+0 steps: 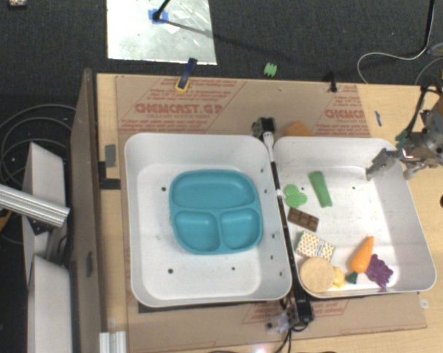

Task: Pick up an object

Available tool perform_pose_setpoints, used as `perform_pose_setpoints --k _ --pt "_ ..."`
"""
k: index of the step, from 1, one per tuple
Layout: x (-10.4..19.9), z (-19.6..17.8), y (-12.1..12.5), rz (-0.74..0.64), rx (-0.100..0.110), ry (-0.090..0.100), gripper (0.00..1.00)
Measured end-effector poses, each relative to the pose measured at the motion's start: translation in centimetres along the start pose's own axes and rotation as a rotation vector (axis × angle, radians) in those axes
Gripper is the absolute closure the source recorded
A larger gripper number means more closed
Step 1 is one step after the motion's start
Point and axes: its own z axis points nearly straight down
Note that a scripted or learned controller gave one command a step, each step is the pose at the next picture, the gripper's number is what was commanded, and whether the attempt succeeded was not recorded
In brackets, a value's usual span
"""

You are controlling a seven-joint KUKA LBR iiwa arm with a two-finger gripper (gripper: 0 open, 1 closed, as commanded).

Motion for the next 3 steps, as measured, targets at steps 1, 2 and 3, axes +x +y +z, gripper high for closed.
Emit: perform_pose_setpoints --k 1,2,3 --pt "4.1 8.1 4.0 -0.006 0.004 0.003 0.0" --pt "9.3 13.1 4.1 -0.006 0.003 0.003 0.0" --pt "8.9 11.7 4.3 -0.003 -0.002 0.001 1.0"
